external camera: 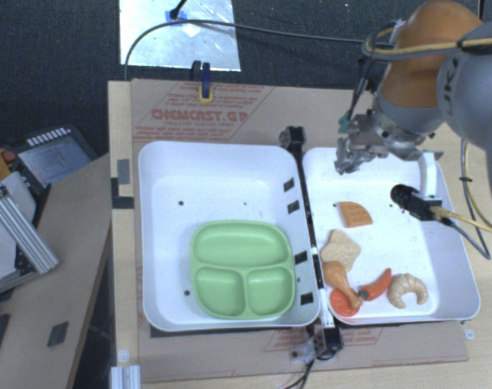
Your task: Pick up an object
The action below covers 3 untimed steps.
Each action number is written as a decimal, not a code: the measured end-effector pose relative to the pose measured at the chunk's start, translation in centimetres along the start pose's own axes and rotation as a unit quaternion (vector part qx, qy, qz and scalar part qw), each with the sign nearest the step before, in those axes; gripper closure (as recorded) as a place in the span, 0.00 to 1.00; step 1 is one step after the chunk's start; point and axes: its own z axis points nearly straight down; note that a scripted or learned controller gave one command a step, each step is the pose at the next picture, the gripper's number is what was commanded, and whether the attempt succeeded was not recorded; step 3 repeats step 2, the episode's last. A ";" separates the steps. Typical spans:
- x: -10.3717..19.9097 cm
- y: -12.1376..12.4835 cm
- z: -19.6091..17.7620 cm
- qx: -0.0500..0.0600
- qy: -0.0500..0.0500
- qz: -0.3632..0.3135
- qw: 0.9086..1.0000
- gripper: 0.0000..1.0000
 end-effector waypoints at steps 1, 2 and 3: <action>5.6 1.1 -0.7 0.000 0.000 0.000 1.000 1.00; 10.0 2.0 -0.6 0.000 0.000 0.001 1.000 1.00; 10.0 2.0 -0.6 0.000 0.000 0.001 1.000 1.00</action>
